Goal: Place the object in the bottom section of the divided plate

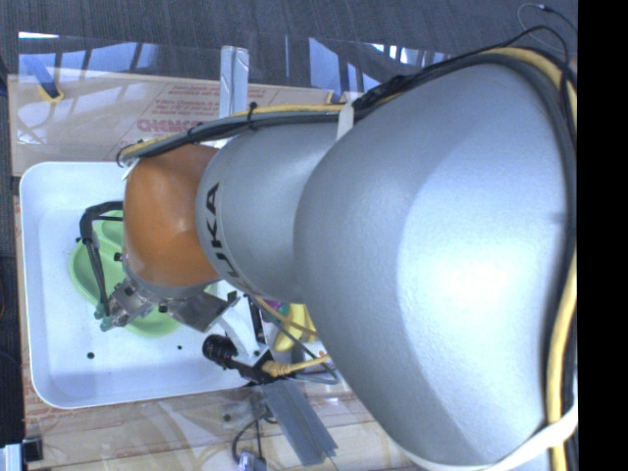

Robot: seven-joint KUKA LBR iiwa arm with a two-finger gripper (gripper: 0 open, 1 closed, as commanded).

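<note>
Overhead, the grey arm [412,234] takes up most of the camera view, entering from the right and crossing over the bench toward the left bin. Its broad grey housing covers the right half of the scene and hides whatever lies beneath it there. Yellow and black cables [294,111] run along the arm's upper edge, tied with a pale strap.

Next in size: the left white bin [49,263], shallow, rounded corners, sitting on the bench. Its left and lower-left floor is bare white, with a couple of small dark specks. Behind it, at the top of the view, lies a flat brown cardboard sheet [108,116] with reversed red printing.

Orange band [162,224] of the arm sits directly over the middle of the left bin, wrist pointing down and left.

Green divided plate [86,273] lies in the bin under the wrist; a curved green edge shows at the left and a further sliver below the wrist. Sections cannot be told apart from here.

Gripper [116,307] hangs low over the plate's left portion, metal parts and a black cable loop around it. Claw state: cannot tell, too small and blocked by the wrist. Object to be placed: cannot be made out, either in the claw or on the plate.
</note>
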